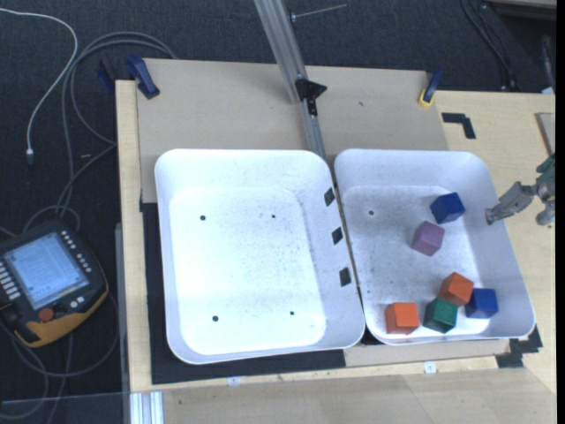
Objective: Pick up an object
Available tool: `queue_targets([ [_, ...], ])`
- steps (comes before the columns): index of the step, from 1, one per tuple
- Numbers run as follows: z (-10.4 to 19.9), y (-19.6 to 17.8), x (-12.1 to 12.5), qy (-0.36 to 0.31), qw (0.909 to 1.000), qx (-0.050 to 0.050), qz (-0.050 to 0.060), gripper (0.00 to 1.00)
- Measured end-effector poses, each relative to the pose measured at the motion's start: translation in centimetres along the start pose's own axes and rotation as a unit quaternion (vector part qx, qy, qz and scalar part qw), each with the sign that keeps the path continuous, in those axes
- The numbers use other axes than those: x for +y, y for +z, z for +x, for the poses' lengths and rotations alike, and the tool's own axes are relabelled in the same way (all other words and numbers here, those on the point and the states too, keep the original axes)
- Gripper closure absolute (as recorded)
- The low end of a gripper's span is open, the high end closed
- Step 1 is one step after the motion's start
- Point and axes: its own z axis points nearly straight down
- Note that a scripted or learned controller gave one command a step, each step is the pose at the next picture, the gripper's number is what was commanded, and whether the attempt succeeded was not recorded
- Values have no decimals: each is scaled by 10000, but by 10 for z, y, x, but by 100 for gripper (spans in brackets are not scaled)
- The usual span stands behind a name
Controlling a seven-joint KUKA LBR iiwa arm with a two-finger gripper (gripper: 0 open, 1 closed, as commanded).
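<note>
The right bin (397, 161) holds several small cubes. A blue cube (448, 208) and a purple cube (428, 238) lie near its middle. Along the front wall sit an orange cube (402, 317), a green cube (441, 314), a second orange cube (457, 287) and a second blue cube (482, 302). My gripper (523, 212) hangs over the right bin's right rim, right of the first blue cube and apart from it. Its fingers are spread open and nothing is between them.
The left bin (238, 254) sits beside the right one, with black clips (336, 235) along the shared wall. A slanted metal pole (282, 42) rises behind the bins. Clamps (141, 76) grip the board's back corners. A teach pendant (44, 281) and cables lie on the floor at left.
</note>
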Motion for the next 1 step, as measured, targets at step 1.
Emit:
queue_targets([
  [1, 0, 142, 53, -10, 10000, 15, 37, 0],
])
